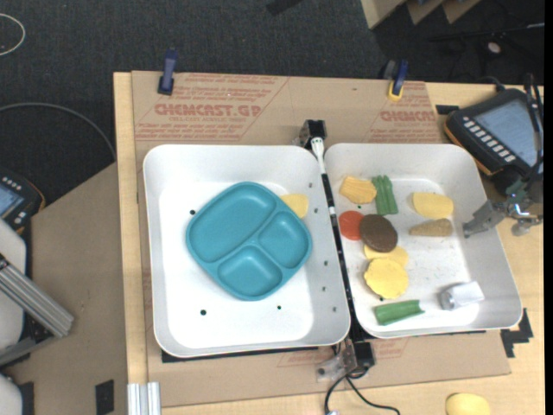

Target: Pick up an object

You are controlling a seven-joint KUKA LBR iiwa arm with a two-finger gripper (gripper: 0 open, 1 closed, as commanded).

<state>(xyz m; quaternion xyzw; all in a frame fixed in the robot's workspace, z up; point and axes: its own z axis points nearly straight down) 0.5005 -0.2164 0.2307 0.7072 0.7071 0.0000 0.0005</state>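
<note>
The right bin point(492, 258) holds several toy foods: a yellow piece point(357, 189), a green stick point(384, 194), a yellow lump point(431, 204), a tan piece point(430, 228), a red disc point(350, 224), a brown round point(378, 231), a yellow flat piece point(386, 277), a green bar point(398, 311) and a grey-white item point(460, 296). In the left bin point(164, 258) lies a teal divided plate point(249, 239) with a small yellow piece point(295, 203) at its upper right. My gripper point(481, 223) pokes in over the right bin's right rim, just right of the tan piece and apart from it.
A black control pendant point(497, 132) lies beyond the right bin's far right corner. A blue clamp point(168, 72) and a yellow clamp point(397, 78) grip the board's far edge. A black divider strip point(327, 206) runs between the bins. A yellow object point(467, 403) sits at the bottom right.
</note>
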